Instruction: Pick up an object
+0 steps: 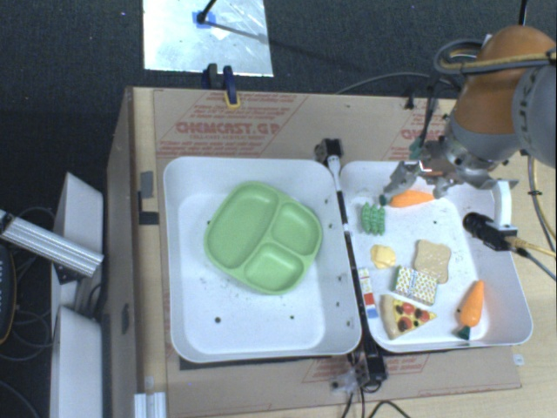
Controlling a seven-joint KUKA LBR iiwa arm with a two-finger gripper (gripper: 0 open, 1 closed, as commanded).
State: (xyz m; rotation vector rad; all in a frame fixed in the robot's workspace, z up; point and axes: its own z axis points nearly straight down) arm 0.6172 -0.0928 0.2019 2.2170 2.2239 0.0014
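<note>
My gripper (424,181) hangs over the back of the right bin (522,320), with its fingers spread apart. Just below the fingertips lies an orange toy carrot piece (411,199); I cannot tell whether the fingers touch it. Nothing is lifted between them. Left of it stands a small green toy (373,219). Further forward lie a yellow piece (383,256), a bread slice (432,259), a checkered cracker (415,284), a pizza slice (406,314) and a carrot (471,303).
The left bin (187,320) holds a green divided plate (264,236). A small red, white and blue piece (366,291) lies by the rim between the bins. The grey and orange arm (505,68) reaches in from the upper right.
</note>
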